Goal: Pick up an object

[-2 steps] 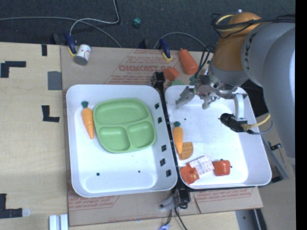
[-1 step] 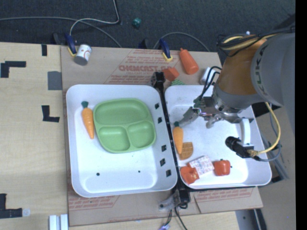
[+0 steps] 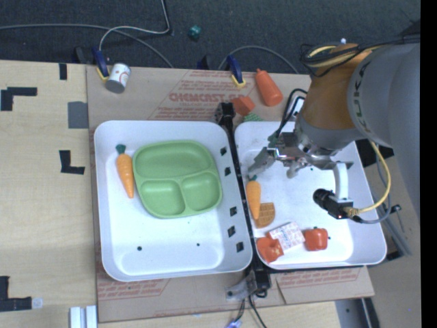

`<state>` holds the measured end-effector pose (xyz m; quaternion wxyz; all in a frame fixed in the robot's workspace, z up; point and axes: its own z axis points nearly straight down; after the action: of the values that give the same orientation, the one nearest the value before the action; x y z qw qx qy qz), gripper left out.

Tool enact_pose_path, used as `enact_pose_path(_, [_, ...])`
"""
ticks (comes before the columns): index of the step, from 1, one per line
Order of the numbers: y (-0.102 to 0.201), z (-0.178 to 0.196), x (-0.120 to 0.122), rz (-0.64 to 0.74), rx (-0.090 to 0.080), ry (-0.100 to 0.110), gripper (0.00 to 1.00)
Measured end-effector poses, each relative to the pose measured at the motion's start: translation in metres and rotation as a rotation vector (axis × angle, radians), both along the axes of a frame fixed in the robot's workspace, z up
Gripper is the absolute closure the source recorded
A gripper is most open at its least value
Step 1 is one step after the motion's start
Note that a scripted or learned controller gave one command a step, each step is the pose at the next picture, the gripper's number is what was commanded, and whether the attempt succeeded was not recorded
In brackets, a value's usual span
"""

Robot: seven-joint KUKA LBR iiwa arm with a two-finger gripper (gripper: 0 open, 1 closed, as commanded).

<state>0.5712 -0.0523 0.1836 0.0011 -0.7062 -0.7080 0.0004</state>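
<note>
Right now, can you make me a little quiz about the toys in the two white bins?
1. True or false: the green plate lies in the right bin.
2. Which bin is the end effector over? A: the left one. B: the right one.
3. How many carrots lie inside the bins?

Key
1. False: it lies in the left bin.
2. B.
3. Two: one carrot beside the plate, one carrot in the right bin.
</note>
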Motion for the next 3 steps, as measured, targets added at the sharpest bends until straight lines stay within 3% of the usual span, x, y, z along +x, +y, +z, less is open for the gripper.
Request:
enact_pose_path(1, [-0.022,0.0,0.03,-0.001,-0.001,0.0,0.0])
enact_pose_path(2, [-0.041,-0.094,0.008,-0.002,-0.001,0.0,0.0])
enact_pose_path(3, [-0.083,-0.097,0.091,-0.001,-0.004,-0.007,0.0])
